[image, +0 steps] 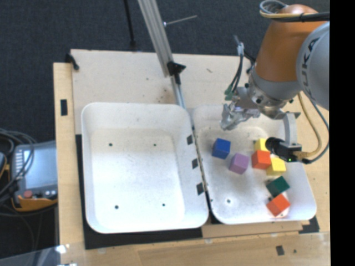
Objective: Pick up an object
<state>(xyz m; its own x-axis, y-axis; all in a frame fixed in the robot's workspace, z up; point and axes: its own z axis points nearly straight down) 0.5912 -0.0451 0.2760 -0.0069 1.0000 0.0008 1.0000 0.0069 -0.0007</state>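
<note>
The right bin [222, 204] holds several small blocks. A blue cube [221, 148] lies near its middle left, and a purple cube [239, 163] sits just to its lower right. Further right are an orange cube [260, 159] and yellow blocks [275, 167], then a dark green block [277, 185] and an orange-red block [278, 204] near the front right. My gripper [231, 119] hangs above the back of the right bin, a little above and right of the blue cube, apart from it. Nothing shows between its fingers.
The left bin [138, 165] lies beside the right one, its raised rim between them. A slanted aluminium post [158, 35] rises behind the bins. A black sensor with cables [283, 148] hangs from the wrist over the right-hand blocks. A pendant [33, 176] sits off the bench at left.
</note>
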